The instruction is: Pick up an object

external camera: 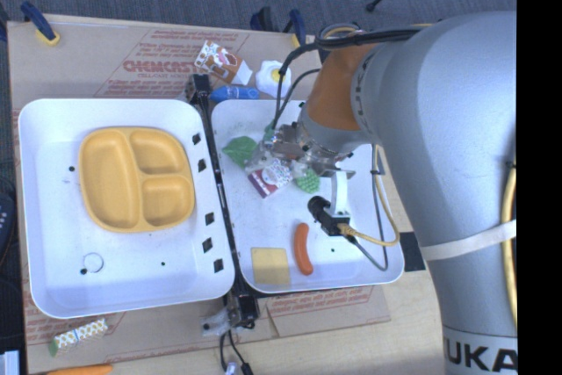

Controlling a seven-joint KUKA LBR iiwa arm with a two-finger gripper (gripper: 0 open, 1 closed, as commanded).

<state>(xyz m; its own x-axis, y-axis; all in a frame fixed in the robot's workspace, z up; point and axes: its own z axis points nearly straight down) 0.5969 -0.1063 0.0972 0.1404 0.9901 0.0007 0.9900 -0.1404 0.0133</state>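
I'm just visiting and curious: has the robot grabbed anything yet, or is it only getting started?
Nothing looks picked up yet. The gripper is down in the right bin, over a clutter of a green leaf and a red-and-white packet. The sausage and cheese slice lie untouched. Grasping and lifting remain.

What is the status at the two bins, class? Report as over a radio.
Pincer low over right white bin, among crinkly red-and-clear wrapper and green leaf-shaped pieces. Nothing visibly held. Orange sausage and yellow cheese slab lie apart, unobstructed.
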